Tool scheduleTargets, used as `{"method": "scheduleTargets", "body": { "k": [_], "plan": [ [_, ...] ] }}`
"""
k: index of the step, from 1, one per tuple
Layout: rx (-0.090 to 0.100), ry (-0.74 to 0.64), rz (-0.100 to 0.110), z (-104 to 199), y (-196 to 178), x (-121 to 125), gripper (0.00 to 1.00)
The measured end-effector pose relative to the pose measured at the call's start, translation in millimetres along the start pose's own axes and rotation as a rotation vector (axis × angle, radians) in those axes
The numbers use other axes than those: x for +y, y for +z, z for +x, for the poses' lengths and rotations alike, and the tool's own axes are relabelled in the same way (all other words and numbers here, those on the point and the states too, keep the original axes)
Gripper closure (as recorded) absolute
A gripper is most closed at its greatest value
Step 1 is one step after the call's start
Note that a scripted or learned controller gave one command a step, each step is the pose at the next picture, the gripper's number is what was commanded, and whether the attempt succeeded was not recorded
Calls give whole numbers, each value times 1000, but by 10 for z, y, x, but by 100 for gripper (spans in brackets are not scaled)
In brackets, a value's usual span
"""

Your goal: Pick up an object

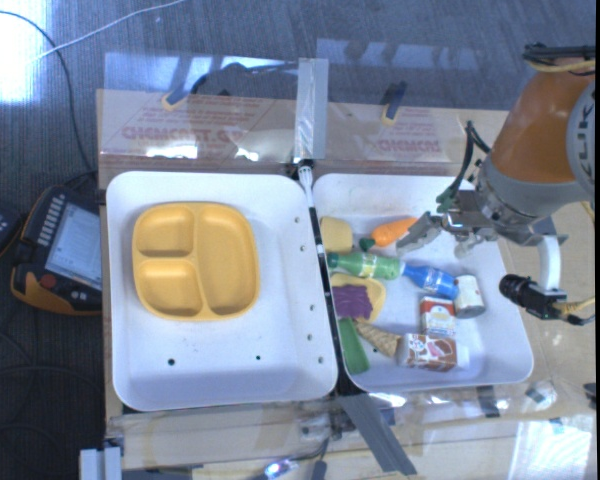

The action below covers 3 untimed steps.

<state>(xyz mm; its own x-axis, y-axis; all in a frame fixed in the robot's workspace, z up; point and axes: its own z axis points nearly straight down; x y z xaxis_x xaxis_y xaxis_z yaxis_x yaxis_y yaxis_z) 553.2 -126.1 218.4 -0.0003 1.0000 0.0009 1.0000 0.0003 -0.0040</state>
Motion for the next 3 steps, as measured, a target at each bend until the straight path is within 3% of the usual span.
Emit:
{"method": "scheduleTargets", "body": {
  "k": [1, 2, 3],
  "plan": [
    [1, 104, -1, -370, 1107, -299, 0],
    [-2, 365, 0, -542, 704, -48, 0],
    [-3, 288, 0, -883, 564, -487, 0]
  ]
}}
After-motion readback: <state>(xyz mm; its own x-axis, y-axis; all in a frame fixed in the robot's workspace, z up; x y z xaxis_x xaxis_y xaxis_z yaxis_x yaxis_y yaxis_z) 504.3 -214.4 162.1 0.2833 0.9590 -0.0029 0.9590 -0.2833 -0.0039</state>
